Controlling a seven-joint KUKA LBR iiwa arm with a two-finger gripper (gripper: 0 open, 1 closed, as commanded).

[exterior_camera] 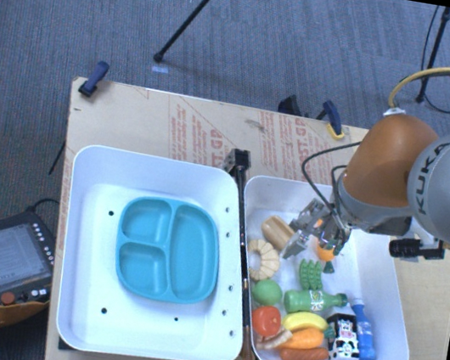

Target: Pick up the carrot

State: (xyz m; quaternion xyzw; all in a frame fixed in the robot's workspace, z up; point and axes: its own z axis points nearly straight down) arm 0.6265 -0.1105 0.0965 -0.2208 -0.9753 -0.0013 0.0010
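Nearest me, at the front of the right bin (398,296), lies the carrot (306,338), orange, on its side, with a darker sausage (304,355) just in front of it and a banana (304,322) just behind. A tomato (267,320) sits to its left; a small carton (343,339) and a blue bottle (362,330) sit to its right. Further back are a green bottle (315,301), a lime (267,292), a croissant (263,259) and a bread roll (278,231). The left bin (80,218) holds a blue divided plate (168,249). Over the back of the right bin hangs the gripper (317,234), well apart from the carrot; its fingers stand spread, with a small orange thing (326,253) showing just below them, touching or not I cannot tell.
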